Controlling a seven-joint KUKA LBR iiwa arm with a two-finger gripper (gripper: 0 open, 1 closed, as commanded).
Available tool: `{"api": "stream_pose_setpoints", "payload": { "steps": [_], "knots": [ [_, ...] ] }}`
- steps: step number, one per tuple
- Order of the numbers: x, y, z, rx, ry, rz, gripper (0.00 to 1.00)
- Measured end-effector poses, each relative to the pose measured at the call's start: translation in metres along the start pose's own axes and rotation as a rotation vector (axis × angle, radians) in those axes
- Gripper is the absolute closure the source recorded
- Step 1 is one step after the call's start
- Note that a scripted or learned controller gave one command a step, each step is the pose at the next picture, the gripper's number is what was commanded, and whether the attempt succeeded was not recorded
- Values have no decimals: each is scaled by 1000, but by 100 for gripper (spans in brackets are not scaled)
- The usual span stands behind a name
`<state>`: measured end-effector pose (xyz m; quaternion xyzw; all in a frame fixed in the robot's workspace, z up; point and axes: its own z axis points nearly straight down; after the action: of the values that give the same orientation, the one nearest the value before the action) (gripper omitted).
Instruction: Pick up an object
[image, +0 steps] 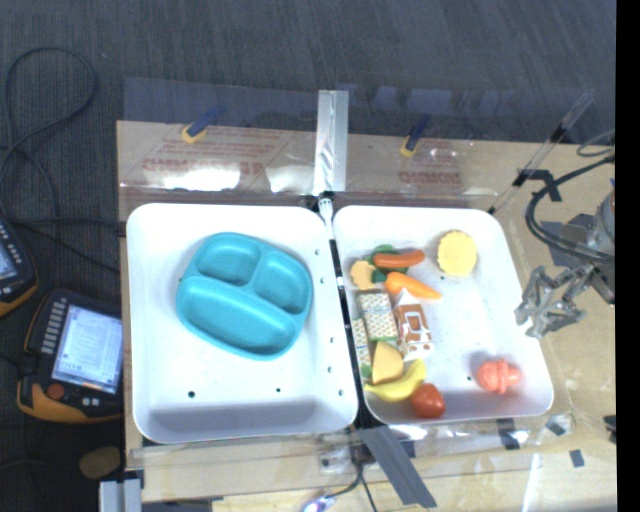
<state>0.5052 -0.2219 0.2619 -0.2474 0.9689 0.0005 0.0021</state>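
Arm (603, 250) cut by right edge; jaws' state beyond telling.

Red lettering runs across the clear sheet (190, 160) at the far side of the counter, once behind each bin, but it is too faint to read. The small carton (412, 332) in the right bin bears red and white print, also unreadable. The pendant (75, 352) screen at left is a blur.

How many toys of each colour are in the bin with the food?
Orange: 3, carrot, another carrot, lumpy fruit
Yellow: 3, round slice, banana, cheese wedge
Red: 1, tomato
Patterned boxes: 2
Total: 9
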Motion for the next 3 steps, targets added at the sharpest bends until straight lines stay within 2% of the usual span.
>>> {"api": "stream_pose_setpoints", "payload": {
  "steps": [1, 2, 3],
  "knots": [
    [-26, -14, 2, -2, -1, -419, 100],
    [-24, -6, -36, -2, -2, -883, 100],
    [-17, -9, -68, -5, -3, -1354, 100]
  ]
}}
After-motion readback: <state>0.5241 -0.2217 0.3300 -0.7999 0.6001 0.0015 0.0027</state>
